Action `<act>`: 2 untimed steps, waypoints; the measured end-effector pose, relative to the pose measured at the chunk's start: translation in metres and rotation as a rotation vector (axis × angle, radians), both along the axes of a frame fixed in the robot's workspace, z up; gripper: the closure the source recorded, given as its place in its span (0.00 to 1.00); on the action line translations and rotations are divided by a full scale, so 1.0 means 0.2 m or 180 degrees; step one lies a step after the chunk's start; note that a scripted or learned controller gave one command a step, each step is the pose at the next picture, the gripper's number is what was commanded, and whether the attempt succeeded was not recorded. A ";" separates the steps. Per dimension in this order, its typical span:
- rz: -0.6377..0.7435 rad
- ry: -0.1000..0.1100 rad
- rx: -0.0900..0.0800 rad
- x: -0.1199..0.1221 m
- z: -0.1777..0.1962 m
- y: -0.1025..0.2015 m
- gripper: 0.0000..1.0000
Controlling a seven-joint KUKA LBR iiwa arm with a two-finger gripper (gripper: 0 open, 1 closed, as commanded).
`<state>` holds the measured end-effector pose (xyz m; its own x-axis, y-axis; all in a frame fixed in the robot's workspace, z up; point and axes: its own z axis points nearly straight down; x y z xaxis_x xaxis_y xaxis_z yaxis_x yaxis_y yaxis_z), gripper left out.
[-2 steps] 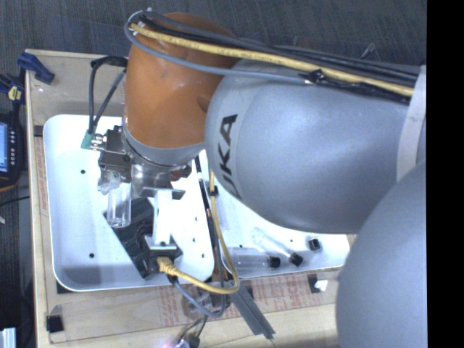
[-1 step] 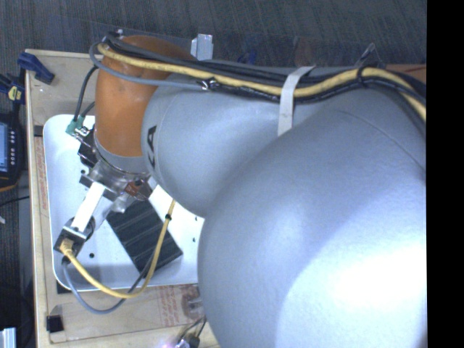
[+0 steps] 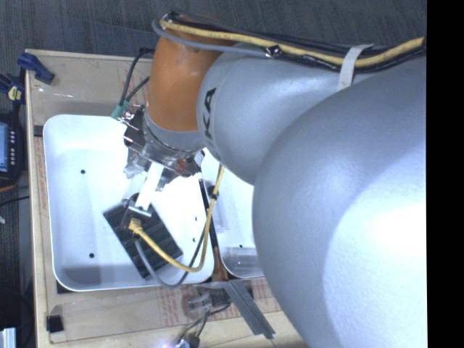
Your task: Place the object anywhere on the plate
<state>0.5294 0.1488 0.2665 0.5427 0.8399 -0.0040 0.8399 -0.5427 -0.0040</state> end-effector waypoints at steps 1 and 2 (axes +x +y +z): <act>-0.0280 0.0005 -0.0005 -0.27 -0.19 -0.20 1.00; -0.0629 -0.0044 0.0024 0.00 -0.85 0.04 1.00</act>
